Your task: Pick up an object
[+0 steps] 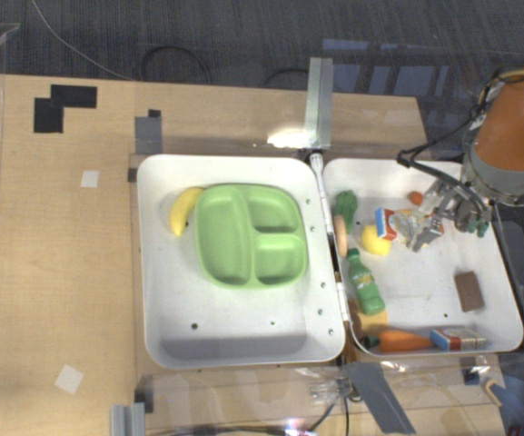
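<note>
Objects: many small things lie in the right bin (507, 321), and any one of them could be the pick.
Job so far: I think the pick is not done, because every thing I can see lies on a bin floor.
What is left: I think the claw has to close on one thing and lift it up.
Claw: the claw (428, 228) hangs low over the right bin, coming in from 3 o'clock.
Claw state: I cannot tell how wide it is, and I see nothing held in it.
Nearest thing: a small red, white and blue packet (386, 222) lies just beside the claw at 9 o'clock, maybe touching it.
Yellow ball: the yellow ball (375, 241) sits near the claw at about 8 o'clock, next to the packet.
Orange bit: a little orange thing (414, 197) lies near the claw at 11 o'clock.
Brown block: the brown block (468, 291) lies at 5 o'clock from the claw, a bit apart.
Green bottle: the green bottle (363, 282) lies at 7 o'clock, by the bin's left wall.
Carrot: the orange carrot (405, 341) lies at 6 o'clock, well apart, by the bin's near wall.
Left bin: the left bin (166, 330) holds a green tray (248, 234) and a banana (182, 211), far off at 9 o'clock.
Counter: both bins sit on the wooden counter (53, 243).
</note>
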You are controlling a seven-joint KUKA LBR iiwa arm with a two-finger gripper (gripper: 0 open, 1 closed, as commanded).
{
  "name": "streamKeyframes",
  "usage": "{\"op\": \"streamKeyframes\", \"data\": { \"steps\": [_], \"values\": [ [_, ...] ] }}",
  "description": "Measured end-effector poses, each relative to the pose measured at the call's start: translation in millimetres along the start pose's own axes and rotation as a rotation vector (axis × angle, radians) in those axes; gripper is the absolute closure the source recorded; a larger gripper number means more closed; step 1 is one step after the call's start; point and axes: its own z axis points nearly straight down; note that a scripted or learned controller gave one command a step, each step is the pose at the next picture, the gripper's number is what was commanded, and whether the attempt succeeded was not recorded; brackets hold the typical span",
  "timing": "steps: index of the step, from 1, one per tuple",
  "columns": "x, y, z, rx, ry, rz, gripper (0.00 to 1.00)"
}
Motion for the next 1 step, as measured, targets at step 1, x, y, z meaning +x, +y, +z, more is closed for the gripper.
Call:
{"op": "streamKeyframes", "data": {
  "steps": [1],
  "values": [
    [-65.1, -28.2, -60.6, 0.002, -0.015, -0.256, 1.00]
  ]
}}
